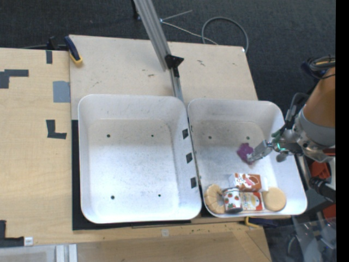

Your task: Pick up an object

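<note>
Small purple object [245,151]: middle of right shallow white bin [229,113], touching gripper [258,152] tip. Jaws' state: cannot tell. Nothing visibly lifted; pick judged pending. Red-and-white packets [246,182], round tan biscuits [274,199]: near edge.

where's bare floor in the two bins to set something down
The left bin has open floor across its whole width. In the right bin, the far half is bare, up to the purple object at the gripper. Its near edge is crowded with packets and round items.
</note>
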Robot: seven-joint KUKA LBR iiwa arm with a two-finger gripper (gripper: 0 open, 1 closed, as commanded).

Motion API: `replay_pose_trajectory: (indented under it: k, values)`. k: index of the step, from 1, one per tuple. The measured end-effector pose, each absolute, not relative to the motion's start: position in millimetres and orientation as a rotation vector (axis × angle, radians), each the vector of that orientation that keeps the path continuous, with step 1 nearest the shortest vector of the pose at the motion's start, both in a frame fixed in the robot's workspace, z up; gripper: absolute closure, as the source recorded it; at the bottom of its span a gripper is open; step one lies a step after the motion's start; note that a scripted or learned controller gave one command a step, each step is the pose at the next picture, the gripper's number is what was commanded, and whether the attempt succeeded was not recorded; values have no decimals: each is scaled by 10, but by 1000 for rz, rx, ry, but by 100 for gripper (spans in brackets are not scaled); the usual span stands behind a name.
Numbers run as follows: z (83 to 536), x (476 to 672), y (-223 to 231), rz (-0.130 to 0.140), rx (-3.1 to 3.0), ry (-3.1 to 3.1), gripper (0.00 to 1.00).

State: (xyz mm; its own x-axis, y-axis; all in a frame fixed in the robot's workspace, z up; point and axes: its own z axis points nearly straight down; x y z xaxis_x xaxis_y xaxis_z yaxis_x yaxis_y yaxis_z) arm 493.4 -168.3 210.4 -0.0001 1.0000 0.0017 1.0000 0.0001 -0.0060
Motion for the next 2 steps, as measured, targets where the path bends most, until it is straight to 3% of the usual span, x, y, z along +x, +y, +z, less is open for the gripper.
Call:
replay_pose_trajectory:
  k: [1,2]
  values:
    - [2126,4944,-1681,1,-2218,-2222,0]
    - [1492,4916,-1625,7,-2215,-2217,0]
